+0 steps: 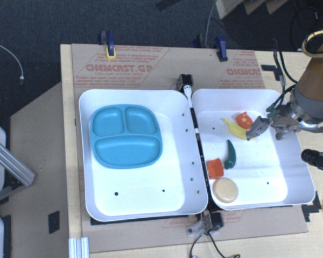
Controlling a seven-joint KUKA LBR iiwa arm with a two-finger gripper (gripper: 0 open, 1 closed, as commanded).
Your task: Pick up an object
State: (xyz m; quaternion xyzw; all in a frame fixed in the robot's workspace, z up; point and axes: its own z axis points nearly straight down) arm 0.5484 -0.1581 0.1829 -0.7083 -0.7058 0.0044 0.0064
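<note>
2 glossy white bins (134,208); blue 3-compartment plate (127,136) in left.

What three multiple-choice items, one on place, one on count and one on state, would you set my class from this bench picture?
1. Where does the blue divided plate lie?
A. in the left bin
B. in the right bin
C. on the board outside both bins

2. How many loose objects lie in the right bin?
A. two
B. five
C. eight

3. How is the gripper placed?
A. over the left bin
B. low in the right bin beside the red object
C. outside both bins

Answers:
1. A, the plate fills the upper part of the left bin.
2. B, a red object, a yellow one, a dark green one, an orange block and a tan disc.
3. B, its tip sits just right of the red and yellow objects.
</note>
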